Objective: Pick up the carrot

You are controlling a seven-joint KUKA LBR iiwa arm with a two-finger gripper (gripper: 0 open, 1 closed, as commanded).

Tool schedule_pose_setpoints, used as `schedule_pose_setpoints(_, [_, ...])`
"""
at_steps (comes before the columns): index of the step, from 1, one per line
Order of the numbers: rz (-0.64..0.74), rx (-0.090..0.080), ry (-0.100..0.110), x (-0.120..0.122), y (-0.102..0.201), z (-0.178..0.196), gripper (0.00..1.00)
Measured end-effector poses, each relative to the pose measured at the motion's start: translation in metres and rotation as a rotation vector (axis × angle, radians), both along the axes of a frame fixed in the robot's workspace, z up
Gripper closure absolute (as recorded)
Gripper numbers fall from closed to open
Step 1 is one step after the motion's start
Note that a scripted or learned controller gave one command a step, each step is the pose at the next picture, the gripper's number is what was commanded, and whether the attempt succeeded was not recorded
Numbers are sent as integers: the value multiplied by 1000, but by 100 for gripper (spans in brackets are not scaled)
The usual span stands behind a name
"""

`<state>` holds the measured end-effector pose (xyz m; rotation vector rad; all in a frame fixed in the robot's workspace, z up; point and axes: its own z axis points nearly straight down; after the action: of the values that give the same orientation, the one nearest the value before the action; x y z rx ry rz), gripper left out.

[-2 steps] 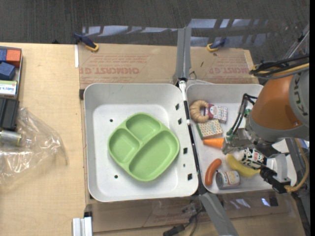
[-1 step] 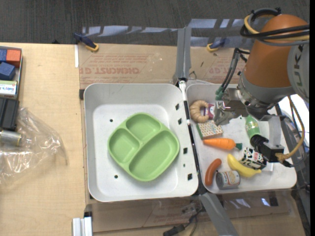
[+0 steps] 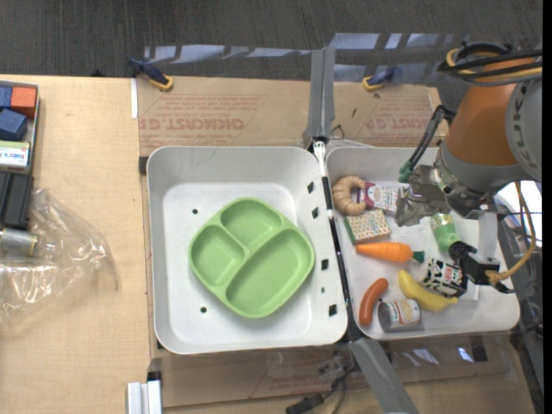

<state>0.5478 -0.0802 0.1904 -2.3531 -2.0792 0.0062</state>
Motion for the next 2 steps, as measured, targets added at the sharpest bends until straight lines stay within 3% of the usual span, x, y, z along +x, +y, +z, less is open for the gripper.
schedule_pose_setpoints(1, [72,0,-4,66,-67,-98,100])
schedule_pose_setpoints(2, [74,-2,-4,67,-67,-89,100])
